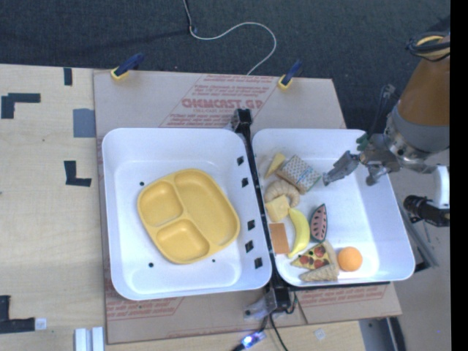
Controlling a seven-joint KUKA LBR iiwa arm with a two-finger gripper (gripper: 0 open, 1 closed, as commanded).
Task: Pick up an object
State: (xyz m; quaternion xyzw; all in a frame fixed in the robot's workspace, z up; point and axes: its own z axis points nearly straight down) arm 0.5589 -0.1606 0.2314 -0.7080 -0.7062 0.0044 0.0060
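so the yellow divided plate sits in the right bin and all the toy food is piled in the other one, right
Not quite. The camera view shows the yellow divided plate in the left bin, not the right. The toy food, such as the banana and the orange, is indeed in the other one, the right bin.

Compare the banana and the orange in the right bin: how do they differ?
The banana is long, curved and yellow; the orange is round and orange. The banana lies against the other food near the divider, touching the pizza slice; the orange sits apart, nearer the bin's right wall. Both rest in the right bin.
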